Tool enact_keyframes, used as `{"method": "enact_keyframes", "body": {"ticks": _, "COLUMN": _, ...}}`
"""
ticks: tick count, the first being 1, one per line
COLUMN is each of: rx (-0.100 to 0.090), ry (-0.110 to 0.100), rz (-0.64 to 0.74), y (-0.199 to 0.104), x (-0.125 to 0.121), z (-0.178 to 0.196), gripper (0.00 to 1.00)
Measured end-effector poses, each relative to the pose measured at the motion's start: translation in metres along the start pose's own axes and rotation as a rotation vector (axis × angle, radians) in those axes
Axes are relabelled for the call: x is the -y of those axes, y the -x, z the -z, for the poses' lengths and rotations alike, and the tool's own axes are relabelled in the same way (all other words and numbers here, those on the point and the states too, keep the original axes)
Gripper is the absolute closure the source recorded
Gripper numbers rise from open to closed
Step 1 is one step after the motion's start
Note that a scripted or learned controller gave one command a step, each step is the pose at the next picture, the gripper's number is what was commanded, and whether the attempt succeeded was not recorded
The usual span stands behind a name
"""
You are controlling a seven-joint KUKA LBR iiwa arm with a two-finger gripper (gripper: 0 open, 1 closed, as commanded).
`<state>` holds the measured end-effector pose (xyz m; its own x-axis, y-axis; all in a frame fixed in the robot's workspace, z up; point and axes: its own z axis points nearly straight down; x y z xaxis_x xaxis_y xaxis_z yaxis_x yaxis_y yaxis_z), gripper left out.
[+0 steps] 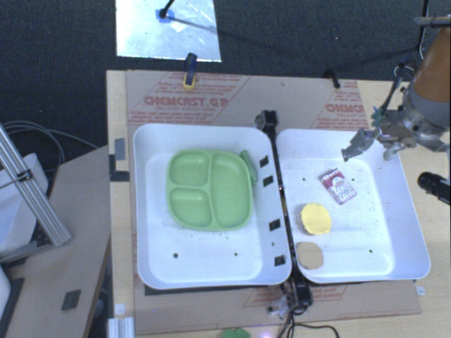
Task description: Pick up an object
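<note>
My gripper (pixel 371 150) hangs over the far edge of the right bin (pixel 402 210), its fingers spread open with nothing between them. Below and to the left of it, a small red and white packet (pixel 338 186) lies on the bin floor. A yellow round piece (pixel 316 219) rests nearer the front, and a tan round piece (pixel 309 255) sits by the front left corner. All three lie apart from the gripper.
The left bin (pixel 155 252) holds a green divided plate (pixel 210 190) with a small green thing (pixel 248 166) at its right edge. A black divider with clips (pixel 276 196) runs between the bins. A shiny sheet (pixel 168 21) lies behind the bench.
</note>
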<state>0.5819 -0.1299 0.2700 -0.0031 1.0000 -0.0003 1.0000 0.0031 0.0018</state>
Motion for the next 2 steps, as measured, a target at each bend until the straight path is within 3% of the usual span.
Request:
{"method": "enact_keyframes", "body": {"ticks": 1, "rx": -0.004, "ry": -0.013, "rz": 0.005, "y": -0.045, "x": 0.019, "z": -0.131, "gripper": 0.0}}
{"method": "enact_keyframes", "body": {"ticks": 2, "rx": -0.002, "ry": -0.007, "rz": -0.004, "y": -0.028, "x": 0.077, "z": -0.188, "gripper": 0.0}}
